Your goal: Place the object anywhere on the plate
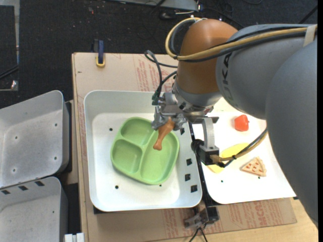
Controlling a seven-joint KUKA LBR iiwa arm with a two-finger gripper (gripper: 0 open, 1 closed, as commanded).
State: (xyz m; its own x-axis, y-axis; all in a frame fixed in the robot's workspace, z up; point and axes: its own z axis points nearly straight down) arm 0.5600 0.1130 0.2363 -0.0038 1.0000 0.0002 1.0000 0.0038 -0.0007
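Camera view from above the bench puts the gripper [166,119] over the left-hand white bin [96,150], just at the upper right edge of the green divided plate [144,155]. Its fingers are pinched on the thick end of a small brown drumstick toy [162,134], which hangs down from them at a slant, its pale narrow tip pointing toward the middle of the plate. The tip looks close to the plate's raised divider, though from this slant I can't tell whether it touches or hangs just clear.

To my eye the drumstick is a light, stiff plastic thing, smooth and a bit slippery, not something that would bend or break. The fat end is the sensible place to hold it, since the shank tapers and would slide out of a grip. Being rounded, it may roll a little once let go, but the plate's compartments have walls that should catch it.

Above the gripper sits the orange band [202,49] of the arm, with a yellow cable [237,40] looped over it, and the grey arm [282,95] fills the right side. In the right-hand bin [252,188] lie a red toy [241,123], a yellow banana-like piece [233,150] and a pizza slice toy [254,167], well apart from the plate. A blue clamp [100,53] holds the cardboard [126,72] at the far edge.

I'd judge the task near its end: the piece is over the plate and only needs releasing.
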